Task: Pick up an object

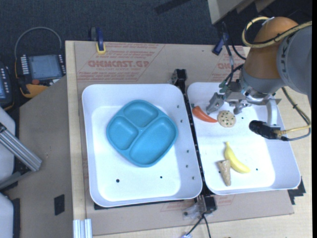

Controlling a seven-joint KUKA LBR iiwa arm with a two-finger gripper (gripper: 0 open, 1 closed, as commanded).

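Note:
My gripper [228,104] hangs over the far part of the right bin [282,175], open, its fingers spread with nothing between them. Just below it in the view lies a round speckled cookie [226,118]. An orange carrot [203,114] lies to the cookie's left, near the bin's left wall. Nearer the front of the same bin lie a yellow banana [236,160] and a small beige piece [225,172], side by side.
The left bin [99,177] holds a blue divided plate [142,132] in its middle. A black cable end [261,128] sticks out from the arm over the right bin. A screen unit [43,66] sits off the bench at far left.

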